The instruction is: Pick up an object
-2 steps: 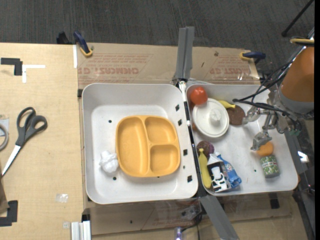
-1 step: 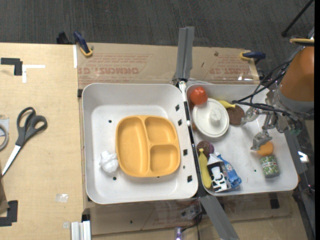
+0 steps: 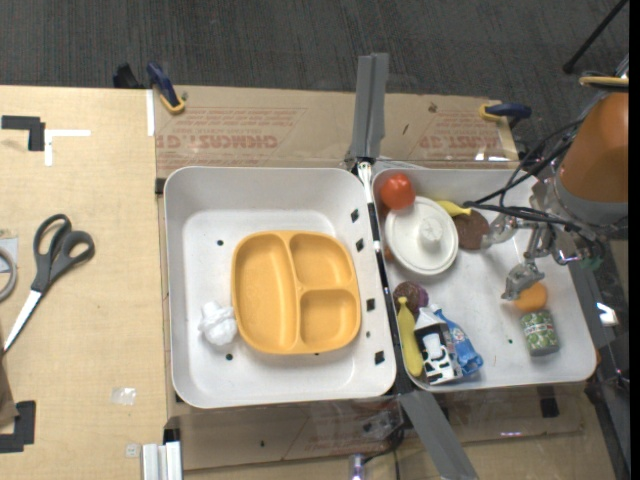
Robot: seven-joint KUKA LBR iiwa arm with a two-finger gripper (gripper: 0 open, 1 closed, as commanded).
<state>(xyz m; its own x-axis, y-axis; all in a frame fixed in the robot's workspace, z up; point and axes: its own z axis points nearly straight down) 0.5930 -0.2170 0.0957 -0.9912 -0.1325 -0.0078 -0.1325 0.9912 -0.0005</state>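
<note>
My gripper (image 3: 523,280) hangs over the right side of the right bin (image 3: 585,368), on the grey arm with its orange band (image 3: 600,153) reaching in from the right. Its tip is just above and touching the edge of a small orange object (image 3: 533,298). Directly below that stands a green jar (image 3: 541,332). Further left in the same bin are a white round bowl (image 3: 422,235), a red tomato (image 3: 397,190), a brown lump (image 3: 471,230), a yellow banana (image 3: 407,336), a purple object (image 3: 411,295) and a blue-and-white packet (image 3: 447,348).
The left bin (image 3: 185,268) holds a yellow divided plate (image 3: 296,291) and a crumpled white object (image 3: 216,322). Scissors (image 3: 50,258) lie on the wooden bench at the left. A grey divider bar (image 3: 369,108) runs between the bins at the back.
</note>
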